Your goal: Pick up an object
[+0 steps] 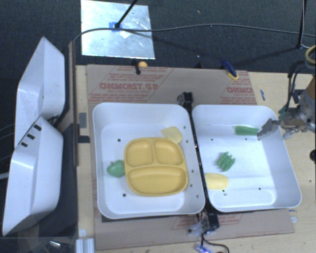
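Camera view: gripper [267, 129] in right bin [276, 197], far right; fingers' state — can't tell. Green stick [246, 130] just left of it, touching or not unclear. Green spiky toy [225, 161] mid-bin, yellow piece [216, 181] nearer. Left bin [106, 148] w/ yellow tray [155, 167].

Dark carpeted floor [222, 15], shiny metal sheet [117, 29], brown printed board [163, 81] on pale wooden bench [301, 148]
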{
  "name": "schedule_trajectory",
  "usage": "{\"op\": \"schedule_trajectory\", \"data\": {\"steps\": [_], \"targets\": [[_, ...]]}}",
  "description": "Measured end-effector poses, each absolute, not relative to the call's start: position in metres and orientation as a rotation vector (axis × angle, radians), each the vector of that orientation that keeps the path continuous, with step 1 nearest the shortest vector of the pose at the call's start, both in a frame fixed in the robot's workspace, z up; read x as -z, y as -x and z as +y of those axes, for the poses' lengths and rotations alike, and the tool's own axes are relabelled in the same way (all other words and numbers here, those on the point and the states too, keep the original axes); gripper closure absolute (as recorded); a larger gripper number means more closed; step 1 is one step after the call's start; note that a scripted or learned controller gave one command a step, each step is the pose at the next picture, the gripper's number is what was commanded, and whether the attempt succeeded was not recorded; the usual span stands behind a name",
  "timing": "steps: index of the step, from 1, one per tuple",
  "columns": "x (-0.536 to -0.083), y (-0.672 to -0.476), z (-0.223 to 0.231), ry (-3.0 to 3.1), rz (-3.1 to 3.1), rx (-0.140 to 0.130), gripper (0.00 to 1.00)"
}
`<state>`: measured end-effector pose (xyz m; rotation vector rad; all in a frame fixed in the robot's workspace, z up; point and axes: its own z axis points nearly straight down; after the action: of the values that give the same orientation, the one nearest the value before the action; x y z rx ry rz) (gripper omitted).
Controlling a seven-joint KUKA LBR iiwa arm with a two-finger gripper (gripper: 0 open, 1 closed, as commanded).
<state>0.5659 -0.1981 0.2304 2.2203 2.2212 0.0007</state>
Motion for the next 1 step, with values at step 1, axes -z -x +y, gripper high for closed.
{"op": "schedule_trajectory", "data": {"steps": [1], "targets": [[-0.2558, -0.6056, -0.1793, -2.216, 2.223, -0.003, 0.0]]}}
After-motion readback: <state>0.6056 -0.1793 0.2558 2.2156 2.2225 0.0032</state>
